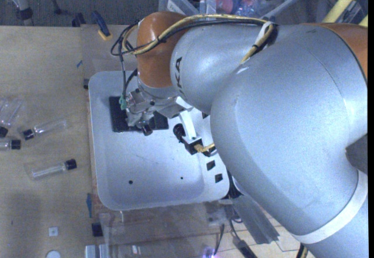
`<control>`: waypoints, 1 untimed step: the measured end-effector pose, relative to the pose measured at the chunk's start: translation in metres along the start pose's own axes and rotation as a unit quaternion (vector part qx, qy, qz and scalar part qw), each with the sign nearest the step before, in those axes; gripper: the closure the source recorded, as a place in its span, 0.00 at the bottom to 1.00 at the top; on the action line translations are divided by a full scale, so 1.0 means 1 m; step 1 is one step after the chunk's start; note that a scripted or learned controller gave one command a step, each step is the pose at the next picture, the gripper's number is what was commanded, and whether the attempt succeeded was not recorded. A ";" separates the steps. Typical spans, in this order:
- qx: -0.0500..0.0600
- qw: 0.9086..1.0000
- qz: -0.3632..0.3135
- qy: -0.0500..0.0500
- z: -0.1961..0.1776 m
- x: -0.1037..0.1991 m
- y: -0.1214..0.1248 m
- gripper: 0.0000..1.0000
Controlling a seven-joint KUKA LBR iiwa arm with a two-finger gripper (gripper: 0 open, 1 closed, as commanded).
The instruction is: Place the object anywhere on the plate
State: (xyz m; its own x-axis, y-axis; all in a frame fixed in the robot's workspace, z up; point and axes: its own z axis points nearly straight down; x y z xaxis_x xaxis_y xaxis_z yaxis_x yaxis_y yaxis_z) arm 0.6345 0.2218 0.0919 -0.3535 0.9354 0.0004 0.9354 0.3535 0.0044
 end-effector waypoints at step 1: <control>-0.004 0.961 -0.275 -0.002 -0.001 -0.029 0.028 1.00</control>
State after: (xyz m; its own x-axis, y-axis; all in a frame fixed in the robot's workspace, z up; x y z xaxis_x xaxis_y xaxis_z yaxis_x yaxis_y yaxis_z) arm 0.6707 0.2042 0.0927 -0.7947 0.6069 -0.0089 0.6069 0.7947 0.0112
